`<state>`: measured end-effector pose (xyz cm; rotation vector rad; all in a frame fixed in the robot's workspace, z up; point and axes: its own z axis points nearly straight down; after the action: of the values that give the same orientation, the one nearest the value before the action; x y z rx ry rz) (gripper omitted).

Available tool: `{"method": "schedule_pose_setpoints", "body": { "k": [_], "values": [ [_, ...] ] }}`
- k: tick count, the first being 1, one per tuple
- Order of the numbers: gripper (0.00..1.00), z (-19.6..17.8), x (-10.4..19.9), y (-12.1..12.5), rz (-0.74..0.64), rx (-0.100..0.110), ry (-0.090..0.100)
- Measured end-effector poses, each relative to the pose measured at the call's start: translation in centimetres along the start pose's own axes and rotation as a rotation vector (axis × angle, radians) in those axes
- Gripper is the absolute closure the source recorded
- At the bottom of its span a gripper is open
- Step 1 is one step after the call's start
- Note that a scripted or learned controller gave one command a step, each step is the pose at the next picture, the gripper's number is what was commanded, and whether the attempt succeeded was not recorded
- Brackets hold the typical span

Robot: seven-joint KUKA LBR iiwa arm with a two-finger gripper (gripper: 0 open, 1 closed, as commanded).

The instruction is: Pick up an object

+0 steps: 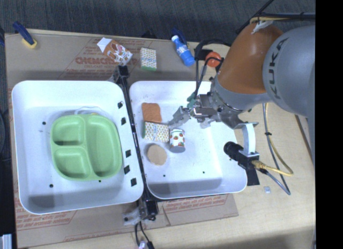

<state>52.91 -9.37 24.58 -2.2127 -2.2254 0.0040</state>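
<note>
On the bench, two shallow white plastic bins sit side by side, the left bin (pixel 24 135) and the right bin (pixel 209 167), with the grey arm with its orange band (pixel 257 66) reaching in from the right over the right bin. Inside the left bin lies a pale green plastic tray with three compartments (pixel 86 146).

The arm's two-finger gripper (pixel 179 117) hangs low over the middle of the right bin, pointing toward a cluster of small things near that bin's left wall. Its fingers look slightly parted with nothing between them, though the wrist hides much of them, so I cannot tell their opening for sure.

The cluster holds an orange-brown rectangular sponge-like block (pixel 151 112), a patterned green and white flat packet (pixel 156 131) just below it, a small white can with red spots (pixel 177 139) beside the packet, and a tan round flat disc (pixel 157 155) lowest of all.

The can lies just beneath the fingertips and seems the likely target. I judge this to be the approach step, with no grasp made yet; the next move calls for centring over the can, descending, and closing around it without nudging the packet.
</note>
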Motion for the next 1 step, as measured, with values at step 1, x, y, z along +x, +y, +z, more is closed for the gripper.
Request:
{"method": "schedule_pose_setpoints", "body": {
  "k": [1],
  "values": [
    [0.0,5.48,6.36,-3.12,-0.002,0.0,-0.001]
  ]
}}
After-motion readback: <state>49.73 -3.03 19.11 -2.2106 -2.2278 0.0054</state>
